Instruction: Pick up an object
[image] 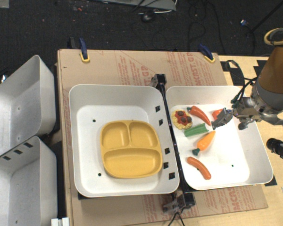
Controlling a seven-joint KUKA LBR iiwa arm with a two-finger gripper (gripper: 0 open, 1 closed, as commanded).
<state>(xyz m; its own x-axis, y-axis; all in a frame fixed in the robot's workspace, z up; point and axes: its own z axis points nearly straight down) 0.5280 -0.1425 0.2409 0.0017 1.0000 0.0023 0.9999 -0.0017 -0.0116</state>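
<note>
The right bin [240, 173] holds several toy foods. A round yellow piece with red dots [182, 119] lies at its left, with a red-orange pepper [199, 114] beside it. Below them are a green piece [194, 131], an orange carrot [205, 141] and a reddish sausage [199, 167]. My gripper [221, 119] hangs low over the upper middle of this bin, just right of the pepper and the green piece. A small red piece [218, 112] peeks out right at its tip. Whether anything is held is hidden.
The left bin [85, 126] holds a yellow divided plate [131, 149]. A black divider [169, 135] runs between the bins. Grey-white tubs [19, 126] stand off the bench at the left. The arm [273, 74] comes in over the right bin's right edge.
</note>
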